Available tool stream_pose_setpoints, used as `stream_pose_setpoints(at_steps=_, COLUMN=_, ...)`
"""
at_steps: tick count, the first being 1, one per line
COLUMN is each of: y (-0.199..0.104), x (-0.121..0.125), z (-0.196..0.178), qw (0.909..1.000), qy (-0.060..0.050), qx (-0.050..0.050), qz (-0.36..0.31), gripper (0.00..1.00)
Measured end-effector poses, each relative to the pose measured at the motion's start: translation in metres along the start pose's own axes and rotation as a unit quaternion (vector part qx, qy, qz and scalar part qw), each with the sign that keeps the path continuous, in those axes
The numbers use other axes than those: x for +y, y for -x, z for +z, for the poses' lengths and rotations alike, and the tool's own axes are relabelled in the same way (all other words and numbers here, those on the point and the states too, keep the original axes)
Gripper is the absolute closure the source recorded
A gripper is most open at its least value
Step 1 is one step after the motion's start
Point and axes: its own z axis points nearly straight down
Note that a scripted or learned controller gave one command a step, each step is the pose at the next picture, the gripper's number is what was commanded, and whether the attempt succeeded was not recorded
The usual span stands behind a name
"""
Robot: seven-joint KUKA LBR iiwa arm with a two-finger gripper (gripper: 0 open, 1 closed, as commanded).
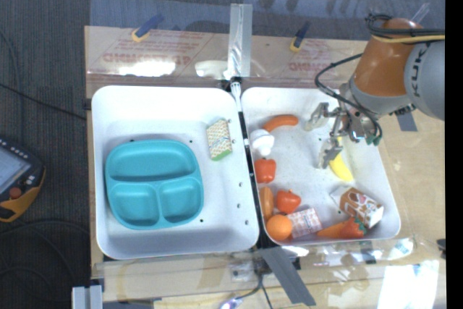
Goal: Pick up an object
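My gripper hangs over the upper right part of the right bin, open, with nothing between its fingers. One finger points toward the bin's back, the other ends just beside a yellow banana-like piece. To the left lie an orange sausage shape, a white item and a red pepper. Along the front are a red tomato, an orange, a pink-labelled can, a red-orange carrot and a small carton.
The left bin holds a teal divided plate and a speckled sponge near the shared wall. Cables loop off the orange wrist band above the right bin's back rim. A black device lies on the floor at far left.
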Motion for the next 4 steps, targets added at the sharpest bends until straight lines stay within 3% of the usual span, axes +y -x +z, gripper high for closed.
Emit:
stream_pose_setpoints(at_steps=1, y=-0.029, x=-0.003, z=0.000, qw=0.9996, qy=0.002, qx=-0.001, qz=0.027, gripper=0.00)
stream_pose_setpoints(at_steps=2, y=-0.005, x=-0.010, z=0.000, qw=0.9999, qy=0.001, qx=0.001, qz=0.013, gripper=0.00)
stream_pose_setpoints(at_steps=3, y=0.039, x=0.079, z=-0.003, qw=0.9991, qy=0.003, qx=0.006, qz=0.042, gripper=0.00)
stream_pose_setpoints(at_steps=4, y=0.034, x=0.085, z=-0.002, qw=0.9982, qy=0.001, qx=0.001, qz=0.060, gripper=0.00)
